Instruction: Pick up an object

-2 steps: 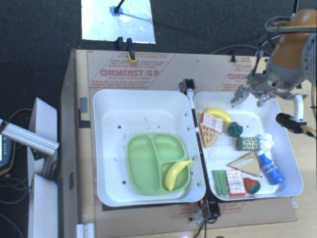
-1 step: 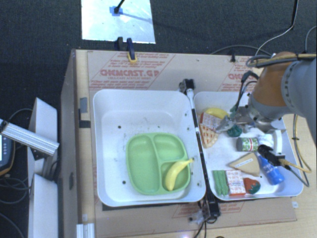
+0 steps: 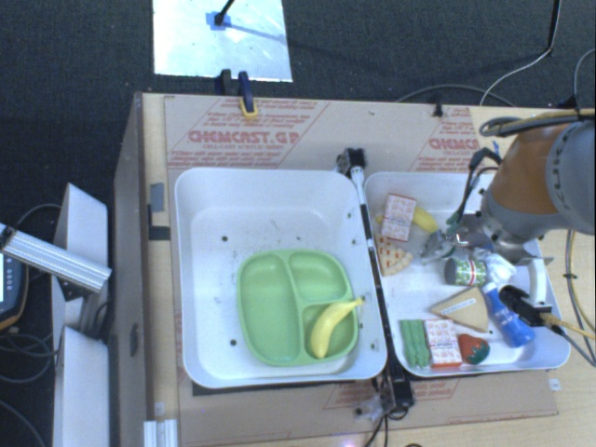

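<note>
My gripper (image 3: 441, 244) is low in the right bin (image 3: 466, 186), under the grey wrist with its orange band (image 3: 521, 177). It hovers just left of a green-labelled can (image 3: 469, 271) lying on its side and right of a pizza slice (image 3: 392, 258). A small pink-and-white carton (image 3: 399, 217) and a yellow piece (image 3: 425, 220) lie further back left. In the front of that bin lie a tan sandwich wedge (image 3: 463, 307), a blue bottle (image 3: 511, 321), a green block (image 3: 414, 343), a red-and-white box (image 3: 442, 341) and a red fruit (image 3: 474, 350).
The left bin (image 3: 214, 277) holds a green divided plate (image 3: 279, 305) with a banana (image 3: 331, 324) in its front right section. A black divider rail (image 3: 369, 250) runs between the bins. Cables trail at the right edge of the bench.
</note>
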Robot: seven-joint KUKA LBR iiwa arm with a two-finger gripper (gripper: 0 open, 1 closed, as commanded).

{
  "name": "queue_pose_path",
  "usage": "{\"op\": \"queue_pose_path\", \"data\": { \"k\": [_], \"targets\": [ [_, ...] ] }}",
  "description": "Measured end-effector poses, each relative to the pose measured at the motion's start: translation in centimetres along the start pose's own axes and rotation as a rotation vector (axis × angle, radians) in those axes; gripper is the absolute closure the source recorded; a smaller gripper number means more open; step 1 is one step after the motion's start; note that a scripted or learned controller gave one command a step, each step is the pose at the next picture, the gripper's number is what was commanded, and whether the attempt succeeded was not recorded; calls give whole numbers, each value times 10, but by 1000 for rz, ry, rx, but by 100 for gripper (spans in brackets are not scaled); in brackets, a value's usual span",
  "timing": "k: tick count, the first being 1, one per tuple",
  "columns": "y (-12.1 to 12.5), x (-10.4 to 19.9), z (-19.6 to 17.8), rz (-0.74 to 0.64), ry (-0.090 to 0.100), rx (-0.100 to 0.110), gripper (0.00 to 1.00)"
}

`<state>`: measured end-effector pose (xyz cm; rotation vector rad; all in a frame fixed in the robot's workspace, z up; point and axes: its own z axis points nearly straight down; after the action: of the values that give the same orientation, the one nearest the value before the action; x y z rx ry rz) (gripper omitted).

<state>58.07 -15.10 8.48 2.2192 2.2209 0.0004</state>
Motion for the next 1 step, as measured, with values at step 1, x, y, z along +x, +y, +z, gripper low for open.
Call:
{"op": "queue_pose_path", "data": {
  "k": [1],
  "targets": [
    [-14, 3, 0, 0, 1, 1, 0]
  ]
}}
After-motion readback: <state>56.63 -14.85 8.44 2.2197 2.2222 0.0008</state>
